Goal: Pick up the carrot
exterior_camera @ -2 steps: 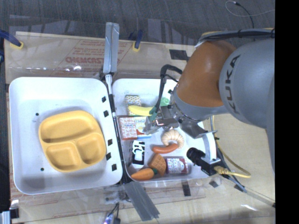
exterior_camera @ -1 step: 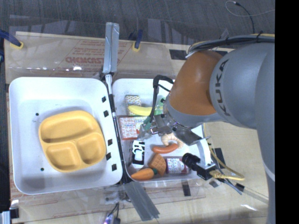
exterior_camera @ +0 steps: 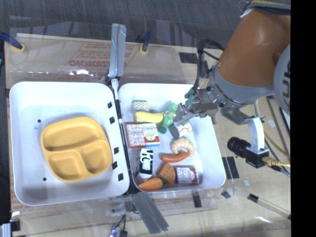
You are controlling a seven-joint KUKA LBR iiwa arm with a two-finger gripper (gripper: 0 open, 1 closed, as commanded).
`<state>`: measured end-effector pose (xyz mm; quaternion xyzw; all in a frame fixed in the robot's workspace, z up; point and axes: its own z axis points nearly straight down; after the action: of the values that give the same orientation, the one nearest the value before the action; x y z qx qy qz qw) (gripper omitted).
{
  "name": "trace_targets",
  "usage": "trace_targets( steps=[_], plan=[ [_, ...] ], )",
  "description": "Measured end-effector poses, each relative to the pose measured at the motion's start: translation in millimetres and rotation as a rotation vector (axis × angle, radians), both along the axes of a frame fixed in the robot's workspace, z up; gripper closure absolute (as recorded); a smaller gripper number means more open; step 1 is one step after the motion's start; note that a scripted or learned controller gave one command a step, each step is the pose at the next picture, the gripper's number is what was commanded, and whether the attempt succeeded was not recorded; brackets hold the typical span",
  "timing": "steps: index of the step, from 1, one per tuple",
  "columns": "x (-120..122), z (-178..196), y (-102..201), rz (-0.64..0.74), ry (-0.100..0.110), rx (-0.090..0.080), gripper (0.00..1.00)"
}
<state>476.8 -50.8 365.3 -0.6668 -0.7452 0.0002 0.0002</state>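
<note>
The orange carrot (exterior_camera: 150, 184) lies against the front wall of the right bin (exterior_camera: 213, 154), in its front left corner, beside a brown wedge (exterior_camera: 167, 172). My gripper (exterior_camera: 177, 120) hangs over the back middle of that bin, just right of a green toy (exterior_camera: 168, 116), well behind the carrot. The wrist hides its tips, and nothing shows between them.
Around the carrot lie a black-and-white pack (exterior_camera: 145, 162), a red can (exterior_camera: 186, 175), a sausage (exterior_camera: 175, 157), a croissant (exterior_camera: 181, 143), a red box (exterior_camera: 142, 135) and a yellow banana (exterior_camera: 148, 116). The left bin (exterior_camera: 24, 181) holds a yellow divided tray (exterior_camera: 75, 147).
</note>
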Motion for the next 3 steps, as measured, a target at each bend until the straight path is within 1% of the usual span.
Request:
trace_targets(
  steps=[1,2,3],
  plan=[
    [-0.2,27.2,-0.5,0.134,0.001,0.0,1.0],
    [-0.2,76.5,45.1,-0.374,0.0,-0.001,1.0],
    [0.3,86.2,46.9,-0.364,0.003,-0.002,1.0]
  ],
)
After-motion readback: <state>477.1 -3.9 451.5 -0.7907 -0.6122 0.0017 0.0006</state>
